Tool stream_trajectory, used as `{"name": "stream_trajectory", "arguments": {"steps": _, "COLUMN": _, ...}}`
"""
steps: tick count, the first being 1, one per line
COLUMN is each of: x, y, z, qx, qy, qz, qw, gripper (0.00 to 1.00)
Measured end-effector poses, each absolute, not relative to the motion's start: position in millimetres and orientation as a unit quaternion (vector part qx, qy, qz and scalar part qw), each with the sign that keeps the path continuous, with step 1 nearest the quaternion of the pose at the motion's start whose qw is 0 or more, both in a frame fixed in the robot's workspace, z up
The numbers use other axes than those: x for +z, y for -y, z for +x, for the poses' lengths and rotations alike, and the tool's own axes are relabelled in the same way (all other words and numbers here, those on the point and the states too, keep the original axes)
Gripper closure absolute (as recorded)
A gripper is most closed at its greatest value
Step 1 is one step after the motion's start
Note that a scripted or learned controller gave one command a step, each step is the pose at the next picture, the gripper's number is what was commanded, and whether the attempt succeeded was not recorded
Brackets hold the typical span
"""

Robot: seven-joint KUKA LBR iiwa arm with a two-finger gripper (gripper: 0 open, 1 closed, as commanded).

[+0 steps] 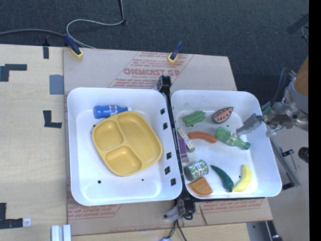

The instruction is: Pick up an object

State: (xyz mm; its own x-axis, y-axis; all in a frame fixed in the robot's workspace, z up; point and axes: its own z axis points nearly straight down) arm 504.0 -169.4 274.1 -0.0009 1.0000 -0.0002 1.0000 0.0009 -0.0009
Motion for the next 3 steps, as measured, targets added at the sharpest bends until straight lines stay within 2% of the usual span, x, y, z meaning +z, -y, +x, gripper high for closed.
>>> {"name": "stream_trajectory", "arguments": {"steps": 1, "x": 95, "y": 189, "z": 533.1, "qx": 0.0005, "qy": 0.707, "qz": -0.707, "qw": 0.001, "gripper": 0.00}}
{"name": "stream_trajectory", "arguments": {"steps": 2, "x": 86, "y": 161, "z": 568.9, "qx": -0.0007, "qy": 0.708, "qz": -0.706, "qw": -0.002, "gripper": 0.00}}
{"name": "stream_trajectory", "arguments": {"steps": 3, "x": 96, "y": 161, "z": 568.9, "qx": -0.0007, "qy": 0.708, "qz": -0.707, "qw": -0.002, "gripper": 1.00}}
